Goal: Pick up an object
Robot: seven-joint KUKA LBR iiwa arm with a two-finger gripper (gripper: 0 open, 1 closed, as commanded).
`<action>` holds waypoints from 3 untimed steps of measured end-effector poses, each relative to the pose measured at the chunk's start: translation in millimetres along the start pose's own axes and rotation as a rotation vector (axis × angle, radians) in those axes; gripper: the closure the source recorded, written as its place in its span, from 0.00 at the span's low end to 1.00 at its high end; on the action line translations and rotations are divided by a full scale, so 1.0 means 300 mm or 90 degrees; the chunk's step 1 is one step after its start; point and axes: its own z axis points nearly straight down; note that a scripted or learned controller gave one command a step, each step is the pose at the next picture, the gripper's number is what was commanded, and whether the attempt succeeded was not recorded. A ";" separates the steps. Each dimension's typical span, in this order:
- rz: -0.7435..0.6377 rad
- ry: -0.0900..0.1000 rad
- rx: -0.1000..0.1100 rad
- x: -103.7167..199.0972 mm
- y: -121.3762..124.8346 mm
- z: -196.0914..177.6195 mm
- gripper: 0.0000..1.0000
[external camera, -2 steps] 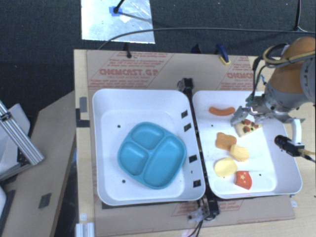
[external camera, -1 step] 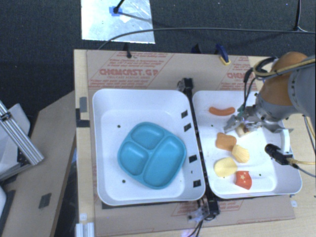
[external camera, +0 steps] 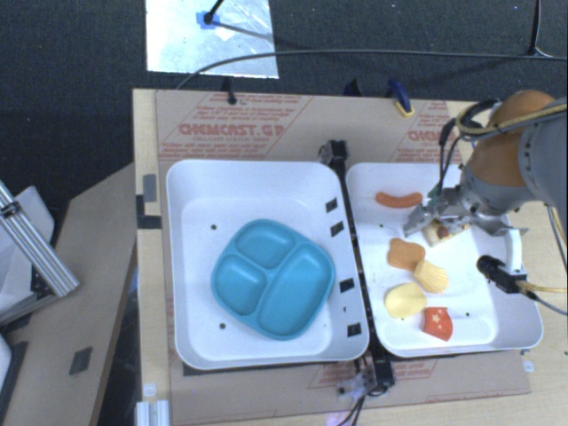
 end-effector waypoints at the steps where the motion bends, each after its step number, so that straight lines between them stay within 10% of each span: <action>1: 0.000 -0.004 -0.007 -0.007 0.009 -0.044 1.00; 3: -0.002 0.002 0.002 -0.034 -0.009 -0.435 1.00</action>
